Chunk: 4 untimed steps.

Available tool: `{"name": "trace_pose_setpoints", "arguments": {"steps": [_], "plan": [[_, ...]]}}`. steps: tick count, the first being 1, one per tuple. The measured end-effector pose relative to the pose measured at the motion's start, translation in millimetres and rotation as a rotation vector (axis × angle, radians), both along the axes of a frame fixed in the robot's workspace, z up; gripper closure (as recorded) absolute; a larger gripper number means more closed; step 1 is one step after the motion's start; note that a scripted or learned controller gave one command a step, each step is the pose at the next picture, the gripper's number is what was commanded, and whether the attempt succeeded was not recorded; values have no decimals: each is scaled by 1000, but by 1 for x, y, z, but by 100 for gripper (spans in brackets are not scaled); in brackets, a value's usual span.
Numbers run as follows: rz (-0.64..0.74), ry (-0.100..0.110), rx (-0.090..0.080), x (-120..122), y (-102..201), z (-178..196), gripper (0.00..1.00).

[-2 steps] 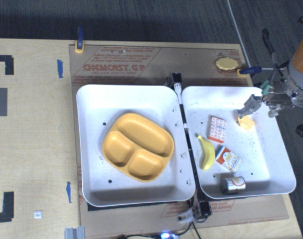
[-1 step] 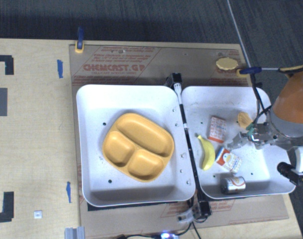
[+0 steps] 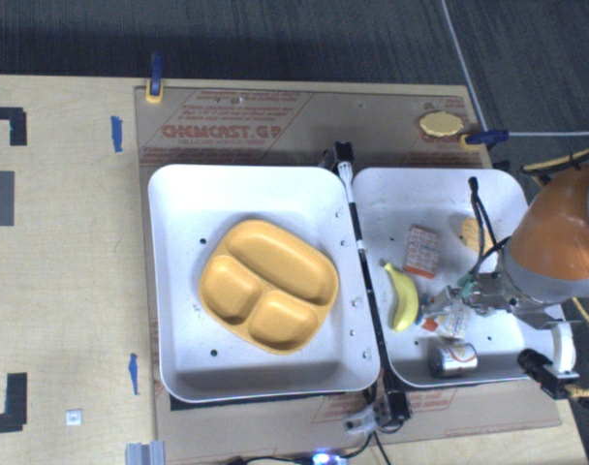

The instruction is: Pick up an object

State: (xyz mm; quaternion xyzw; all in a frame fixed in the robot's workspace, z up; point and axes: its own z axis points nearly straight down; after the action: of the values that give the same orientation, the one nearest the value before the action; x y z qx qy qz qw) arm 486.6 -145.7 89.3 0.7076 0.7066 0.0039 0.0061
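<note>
2 shallow white bins with rounded corners sit side by side on a brown cardboard sheet [image 3: 275, 124] printed with red lettering, which lies on a pale wood bench [image 3: 62, 279]. The left bin [image 3: 178, 201] holds a smooth, glossy yellow tray [image 3: 267, 285] with 3 rounded compartments, lying at a slant near the bin's middle.

The right bin [image 3: 401, 197] holds the small things. A curved yellow banana [image 3: 403, 296] lies along its left side, close to the divider between the bins. Just above and to the right of it lies a flat packet [image 3: 421, 251] with red and white print. A small tan, rounded piece [image 3: 469, 230] rests near the bin's upper right. A short metallic can [image 3: 454, 358] lies on its side near the bin's front wall.

The arm's orange band [image 3: 563, 229] and grey wrist lean in from the right, and the gripper [image 3: 456, 303] sits low over the right bin, between the banana and the can, amid a crinkled, partly clear clutter. Its state cannot be told.

A round tan disc [image 3: 441, 123] lies on the cardboard behind the right bin.
</note>
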Motion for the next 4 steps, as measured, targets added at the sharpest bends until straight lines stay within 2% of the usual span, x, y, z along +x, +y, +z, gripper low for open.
{"name": "trace_pose_setpoints", "arguments": {"steps": [1, 2, 3, 4], "plan": [[0, 1, 0, -3, 47, 0, 0], [-3, -9, -6, -1, 44, 11, 100], [-4, -9, -7, -1, 44, 12, 0], [-1, -3, -2, -2, 52, 0, 0]]}}
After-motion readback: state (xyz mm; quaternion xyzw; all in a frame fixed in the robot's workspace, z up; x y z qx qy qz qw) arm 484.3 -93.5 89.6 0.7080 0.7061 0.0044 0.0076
